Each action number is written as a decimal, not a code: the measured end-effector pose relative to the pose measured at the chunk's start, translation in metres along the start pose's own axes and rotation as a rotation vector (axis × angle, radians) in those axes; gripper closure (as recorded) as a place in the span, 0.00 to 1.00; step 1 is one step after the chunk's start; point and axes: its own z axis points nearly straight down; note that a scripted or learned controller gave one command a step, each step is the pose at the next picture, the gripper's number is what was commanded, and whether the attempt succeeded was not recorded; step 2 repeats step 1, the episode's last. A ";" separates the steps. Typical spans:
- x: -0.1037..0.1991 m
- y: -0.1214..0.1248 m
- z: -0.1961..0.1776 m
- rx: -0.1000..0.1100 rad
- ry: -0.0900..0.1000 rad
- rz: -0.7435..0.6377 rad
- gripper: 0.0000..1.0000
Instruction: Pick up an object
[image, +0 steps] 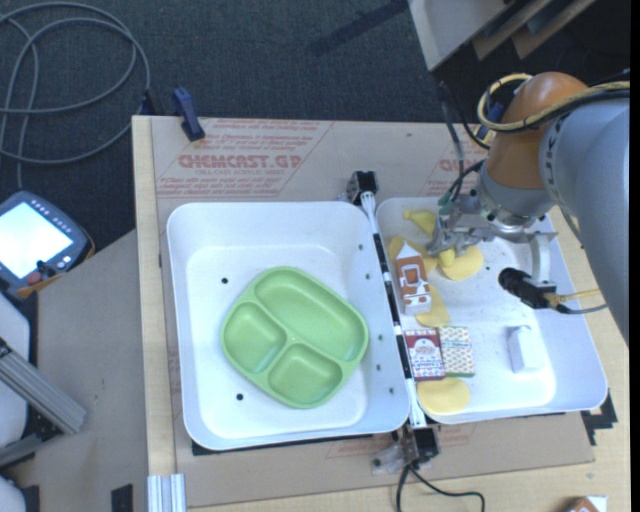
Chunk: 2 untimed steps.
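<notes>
— Spanning the counter (250, 160), what sits there?
— Two white bins side by side. The left bin (200, 240) carries a green divided plate (294, 337).
— And the right bin (570, 380)?
— The grey arm (590, 170) reaches in from the right, its pincer (455, 240) low over a yellow piece (460, 264) at the bin's upper left. Whether the pincer is apart or together, I cannot tell.
— Smaller things?
— Two small cartons (438, 352) near the dividing wall, an orange-and-white packet (413, 283) above them, a yellow disc (443, 396) at the front edge, a small white block (517, 348) right.
</notes>
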 end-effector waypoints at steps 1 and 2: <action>0.084 -0.050 -0.090 -0.002 0.002 0.001 1.00; 0.084 -0.050 -0.090 -0.002 0.002 0.001 1.00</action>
